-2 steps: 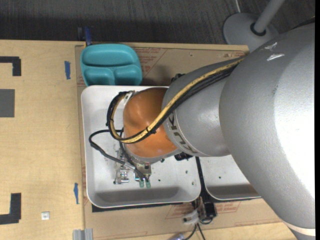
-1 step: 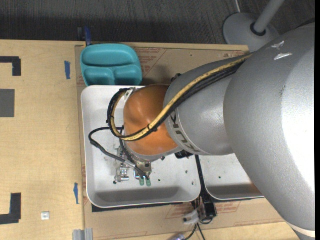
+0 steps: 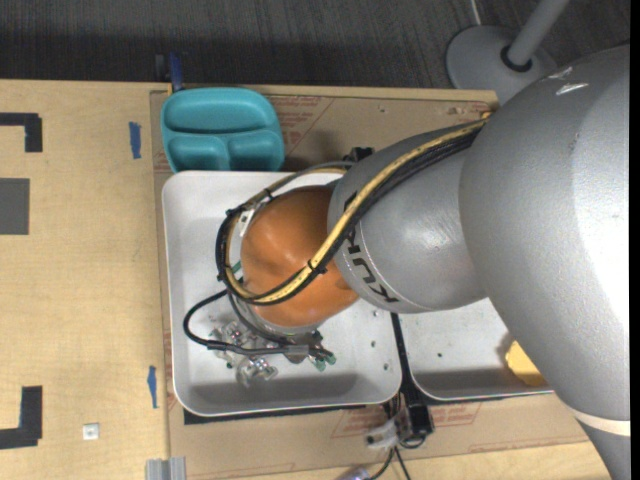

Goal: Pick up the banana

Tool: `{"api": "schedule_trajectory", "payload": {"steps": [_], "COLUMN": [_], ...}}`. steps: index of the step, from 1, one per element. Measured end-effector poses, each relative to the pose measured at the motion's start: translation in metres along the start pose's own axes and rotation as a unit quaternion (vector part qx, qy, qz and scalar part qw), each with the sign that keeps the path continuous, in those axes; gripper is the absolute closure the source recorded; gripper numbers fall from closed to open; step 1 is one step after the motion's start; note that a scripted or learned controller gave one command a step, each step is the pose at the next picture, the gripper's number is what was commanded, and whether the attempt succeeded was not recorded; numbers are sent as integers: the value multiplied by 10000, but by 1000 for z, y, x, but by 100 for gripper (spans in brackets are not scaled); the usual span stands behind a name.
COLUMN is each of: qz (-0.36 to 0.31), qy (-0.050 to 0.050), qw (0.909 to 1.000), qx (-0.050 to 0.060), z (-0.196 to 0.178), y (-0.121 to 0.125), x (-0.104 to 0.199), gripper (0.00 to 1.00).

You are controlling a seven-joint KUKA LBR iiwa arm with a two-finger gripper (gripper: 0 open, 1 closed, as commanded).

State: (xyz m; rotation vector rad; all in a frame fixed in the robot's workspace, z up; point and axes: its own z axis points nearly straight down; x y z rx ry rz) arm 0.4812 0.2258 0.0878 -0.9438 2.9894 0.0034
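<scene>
yellow shows at the right bin's (image 3: 450, 393) near right edge, likely the banana (image 3: 522, 361); soft and easily bruised, it should be gripped mid-body. the gripper (image 3: 262, 360) is lowered over the left bin (image 3: 185, 268); its state cannot be told.

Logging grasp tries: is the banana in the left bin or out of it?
Cannot tell: the arm hides most of the left bin.
</scene>
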Motion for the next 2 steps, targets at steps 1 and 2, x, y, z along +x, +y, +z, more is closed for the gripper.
{"api": "schedule_trajectory", "payload": {"steps": [1, 2], "qz": [2357, 2359], "qy": [7, 8], "qw": [9718, 9718], "qx": [5, 4], "z": [-48, -48], "y": [-20, -20], "x": [-26, -26], "gripper": [100, 0]}}
